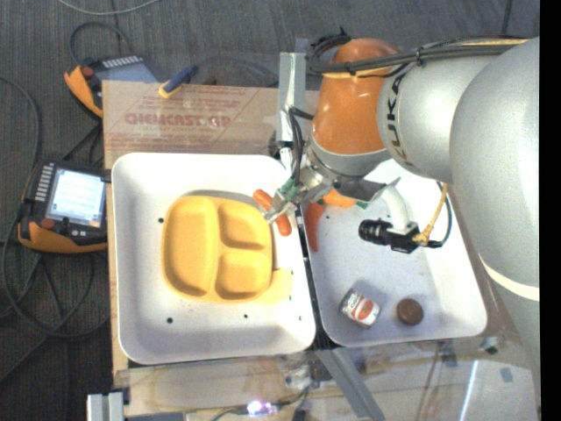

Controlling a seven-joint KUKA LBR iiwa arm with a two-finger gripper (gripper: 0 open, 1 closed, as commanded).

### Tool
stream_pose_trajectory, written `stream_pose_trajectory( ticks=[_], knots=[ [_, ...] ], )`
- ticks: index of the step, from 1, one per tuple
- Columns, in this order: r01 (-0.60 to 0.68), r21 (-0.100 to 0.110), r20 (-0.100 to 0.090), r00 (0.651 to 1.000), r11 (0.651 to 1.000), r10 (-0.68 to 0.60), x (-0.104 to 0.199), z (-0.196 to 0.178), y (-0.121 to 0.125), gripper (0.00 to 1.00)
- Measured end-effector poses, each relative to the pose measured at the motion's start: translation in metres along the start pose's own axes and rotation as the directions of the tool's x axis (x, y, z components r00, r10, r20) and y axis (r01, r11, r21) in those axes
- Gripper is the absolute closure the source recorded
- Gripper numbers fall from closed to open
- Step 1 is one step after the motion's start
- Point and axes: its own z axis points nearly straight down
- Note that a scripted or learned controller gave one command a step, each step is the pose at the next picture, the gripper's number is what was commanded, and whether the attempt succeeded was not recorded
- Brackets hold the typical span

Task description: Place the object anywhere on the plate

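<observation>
- Two shallow white bins are set side by side.
- The hand is held tilted at the yellow compartmented plastic plate, its fingers closed on a long orange carrot-like object.

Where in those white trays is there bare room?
Left bin: a bare strip left of and below the yellow plate. Right bin: bare floor above the can and brown disc. Crowded where the bins meet, around the pincer.

Orange elongated object slanted at yellow three-compartment plate upper-right rim.
</observation>
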Motion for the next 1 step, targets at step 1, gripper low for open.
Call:
stream_pose_trajectory(
  ticks=[1],
  knots=[
    [0.0, 0.0, -0.001, 1.0, 1.0, 0.0, 0.0, 0.0001, 0.0, 0.0]
  ],
)
